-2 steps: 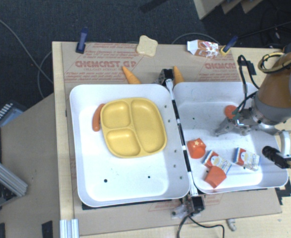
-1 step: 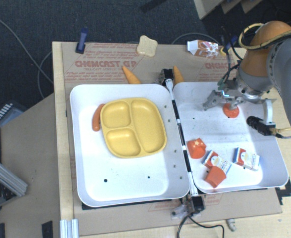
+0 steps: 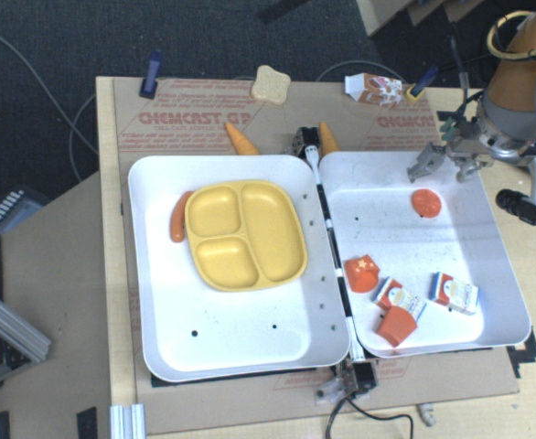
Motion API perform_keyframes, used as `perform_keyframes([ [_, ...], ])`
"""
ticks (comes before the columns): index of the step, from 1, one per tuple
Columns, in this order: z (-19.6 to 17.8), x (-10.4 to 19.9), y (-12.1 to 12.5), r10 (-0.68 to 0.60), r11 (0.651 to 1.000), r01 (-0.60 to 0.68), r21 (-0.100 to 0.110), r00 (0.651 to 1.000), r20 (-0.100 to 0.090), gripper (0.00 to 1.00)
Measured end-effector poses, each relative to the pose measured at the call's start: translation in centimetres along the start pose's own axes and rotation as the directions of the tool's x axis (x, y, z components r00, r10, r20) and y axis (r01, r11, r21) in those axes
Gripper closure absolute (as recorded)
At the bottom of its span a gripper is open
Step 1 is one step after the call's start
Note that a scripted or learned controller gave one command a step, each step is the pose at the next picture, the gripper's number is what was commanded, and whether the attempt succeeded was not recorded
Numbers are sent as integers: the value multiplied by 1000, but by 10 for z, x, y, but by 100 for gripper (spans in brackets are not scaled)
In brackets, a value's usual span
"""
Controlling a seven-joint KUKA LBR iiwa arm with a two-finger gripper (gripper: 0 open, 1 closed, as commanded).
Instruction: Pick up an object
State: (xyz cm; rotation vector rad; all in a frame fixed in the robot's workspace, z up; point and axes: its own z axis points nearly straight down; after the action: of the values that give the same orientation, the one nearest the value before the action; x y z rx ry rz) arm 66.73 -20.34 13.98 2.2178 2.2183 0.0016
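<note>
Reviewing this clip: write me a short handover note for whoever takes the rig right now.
Hand: over the right bin's far edge, holding nothing; finger state unclear.
Things: round red piece just below the hand; red pieces and small cartons at that bin's near side. Yellow divided tray and a sausage in the left bin.
Done: nothing picked.
Left: grasp and lift one object.

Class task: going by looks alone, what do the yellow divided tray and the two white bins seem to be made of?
Yellow tray: probably moulded plastic, smooth and slightly glossy, with rounded compartment edges and one even colour. White bins: likely thin formed plastic, with rounded corners, a soft sheen and small dark specks; the material can't be confirmed.
</note>
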Motion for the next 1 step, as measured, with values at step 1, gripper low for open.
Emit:
perform_keyframes([
  [1, 56, 2, -12, -1, 1000, 1, 7, 1000, -3, 0],
])
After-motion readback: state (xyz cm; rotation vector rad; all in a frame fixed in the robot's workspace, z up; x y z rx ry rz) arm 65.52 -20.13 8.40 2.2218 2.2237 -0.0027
